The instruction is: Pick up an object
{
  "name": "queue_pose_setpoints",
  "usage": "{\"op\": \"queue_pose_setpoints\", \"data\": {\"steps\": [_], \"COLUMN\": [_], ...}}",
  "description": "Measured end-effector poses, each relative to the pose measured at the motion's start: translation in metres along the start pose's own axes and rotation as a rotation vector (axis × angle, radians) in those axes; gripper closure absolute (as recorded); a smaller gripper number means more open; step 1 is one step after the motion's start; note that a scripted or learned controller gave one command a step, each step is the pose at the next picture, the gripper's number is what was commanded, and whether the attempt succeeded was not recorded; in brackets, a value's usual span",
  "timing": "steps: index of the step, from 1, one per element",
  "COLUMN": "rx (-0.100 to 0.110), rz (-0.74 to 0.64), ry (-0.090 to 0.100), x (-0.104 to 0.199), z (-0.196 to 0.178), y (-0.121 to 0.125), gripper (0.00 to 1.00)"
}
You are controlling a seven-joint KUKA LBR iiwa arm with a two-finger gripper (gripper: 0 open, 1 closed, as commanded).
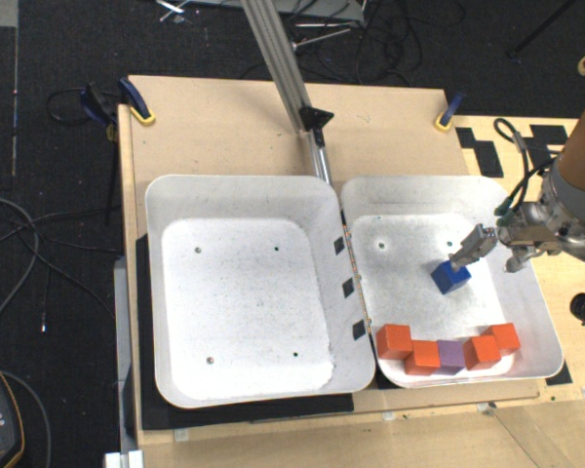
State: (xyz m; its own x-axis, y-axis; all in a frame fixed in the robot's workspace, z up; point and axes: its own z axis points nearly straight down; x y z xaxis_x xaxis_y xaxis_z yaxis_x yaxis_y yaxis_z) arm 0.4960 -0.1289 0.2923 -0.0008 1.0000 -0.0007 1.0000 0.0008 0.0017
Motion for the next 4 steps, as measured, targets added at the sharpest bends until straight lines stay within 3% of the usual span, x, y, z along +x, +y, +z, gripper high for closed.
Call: {"op": "queue_pose_setpoints", "data": {"steps": [1, 2, 3, 4], "rx": [0.0, -0.005, -0.001, 0.0], "rz": [0.002, -0.004, -0.004, -0.004], "ry": [-0.001, -0.002, -0.001, -0.002], "x": [-0.026, -0.033, -0.033, -0.033], "z": [0.198, 0.196, 0.187, 0.187], "y": [0.002, 0.094, 0.091, 0.091], "gripper": [0.0, 0.0, 1.0, 0.0]}}
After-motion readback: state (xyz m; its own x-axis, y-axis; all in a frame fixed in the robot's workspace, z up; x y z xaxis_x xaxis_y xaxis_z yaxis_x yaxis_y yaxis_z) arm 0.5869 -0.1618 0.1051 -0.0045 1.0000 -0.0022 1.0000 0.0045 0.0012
